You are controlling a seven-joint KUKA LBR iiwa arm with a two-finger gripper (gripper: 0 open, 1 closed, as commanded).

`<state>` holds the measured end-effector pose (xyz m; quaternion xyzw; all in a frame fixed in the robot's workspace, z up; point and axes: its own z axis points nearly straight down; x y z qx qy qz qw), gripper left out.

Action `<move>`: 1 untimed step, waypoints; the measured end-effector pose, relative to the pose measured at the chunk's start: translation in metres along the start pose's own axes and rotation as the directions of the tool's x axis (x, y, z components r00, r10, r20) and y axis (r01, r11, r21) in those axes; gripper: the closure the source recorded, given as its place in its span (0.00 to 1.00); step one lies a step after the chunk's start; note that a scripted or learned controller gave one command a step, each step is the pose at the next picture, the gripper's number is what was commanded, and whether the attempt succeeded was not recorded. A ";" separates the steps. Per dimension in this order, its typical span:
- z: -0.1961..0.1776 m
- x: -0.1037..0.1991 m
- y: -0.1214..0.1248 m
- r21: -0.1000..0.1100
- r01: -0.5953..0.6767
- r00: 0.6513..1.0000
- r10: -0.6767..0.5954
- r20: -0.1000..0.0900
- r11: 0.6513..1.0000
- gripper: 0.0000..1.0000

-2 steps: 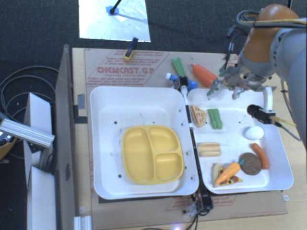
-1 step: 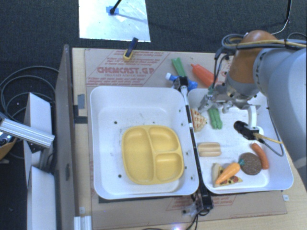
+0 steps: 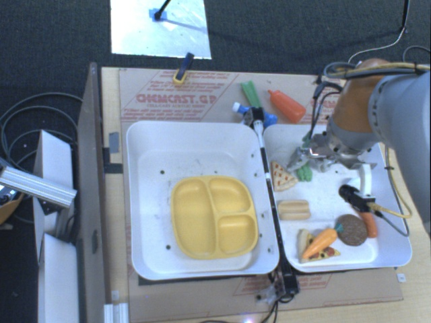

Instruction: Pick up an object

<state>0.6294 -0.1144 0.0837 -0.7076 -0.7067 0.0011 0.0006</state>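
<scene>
While the left bin (image 3: 145, 180) holds just a yellow divided tray (image 3: 214, 215), the pick is at the reaching step in the right bin (image 3: 394, 247). There the gripper (image 3: 301, 159) hovers low over a green toy (image 3: 305, 173), which lies just beneath it, right of the pizza slice (image 3: 282, 177). Whether the claw is apart or together I cannot tell. Next, it likely needs a short descent and a firm close.

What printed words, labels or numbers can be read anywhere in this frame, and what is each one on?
"CHEMCAST GP" in red letters, as far as the blur lets it be read, on the brown sheet under the two white bins.
More red print on the same sheet, in repeated lines along its top and bottom edges: too small and blurred to read.
Nothing legible on the bins, the toy foods or the yellow tray.
</scene>
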 end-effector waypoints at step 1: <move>-0.012 0.002 0.003 -0.008 0.003 1.000 -0.003 0.000 1.000 1.00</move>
